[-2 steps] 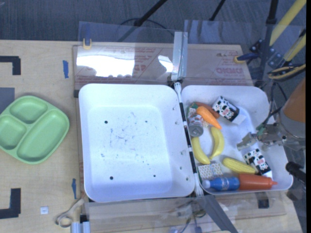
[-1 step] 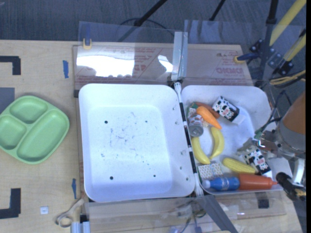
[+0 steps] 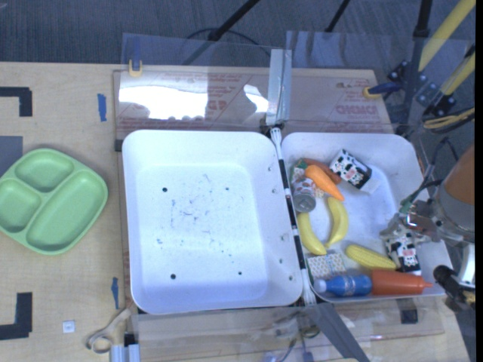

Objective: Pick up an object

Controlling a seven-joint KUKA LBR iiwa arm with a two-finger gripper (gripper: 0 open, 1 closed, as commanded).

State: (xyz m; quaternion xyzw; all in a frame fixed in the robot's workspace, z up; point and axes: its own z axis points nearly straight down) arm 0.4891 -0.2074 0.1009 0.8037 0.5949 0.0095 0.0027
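The gripper (image 3: 402, 236) sits low at the right edge of the right bin (image 3: 392, 151), right beside a small black-and-white cow-patterned toy (image 3: 408, 255); whether it is spread or pinching cannot be told, and nothing shows as held. That toy lies near the bin's right wall, just above the orange bottle (image 3: 396, 282). It looks light and stiff, probably plastic, and is best taken across its narrow body. The right bin also holds a banana (image 3: 326, 228), a carrot (image 3: 324, 181), a small tin can (image 3: 304, 200), a second cow-patterned block (image 3: 350, 168), a yellow corn-like piece (image 3: 370, 258) and a blue-capped bottle (image 3: 344, 285). The left bin (image 3: 200, 217) bears only marks. A green divided plate (image 3: 50, 200) lies on the bench's left edge.
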